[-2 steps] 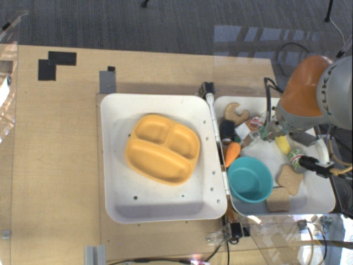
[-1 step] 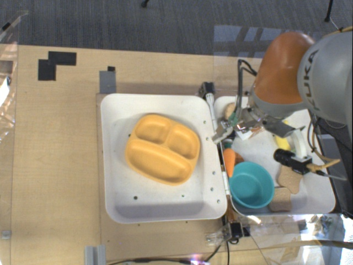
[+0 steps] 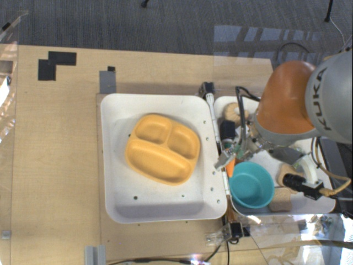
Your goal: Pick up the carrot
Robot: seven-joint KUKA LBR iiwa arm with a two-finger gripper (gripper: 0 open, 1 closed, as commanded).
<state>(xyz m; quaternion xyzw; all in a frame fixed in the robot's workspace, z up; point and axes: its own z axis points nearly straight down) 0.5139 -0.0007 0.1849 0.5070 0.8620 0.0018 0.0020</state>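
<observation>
The gripper (image 3: 238,150) hangs low at the left edge of the right bin (image 3: 317,206); I cannot tell how it is set. The carrot (image 3: 230,167) shows as an orange sliver just below it, at eleven o'clock from the teal bowl (image 3: 251,186). A yellow divided plate (image 3: 163,148) lies in the left bin (image 3: 118,197).

You see a yellow divided plate (image 3: 163,148) in the left bin (image 3: 118,203). In the right bin (image 3: 325,206), the gripper (image 3: 234,154) sits low beside a teal bowl (image 3: 251,185), touching a carrot (image 3: 231,166).
</observation>
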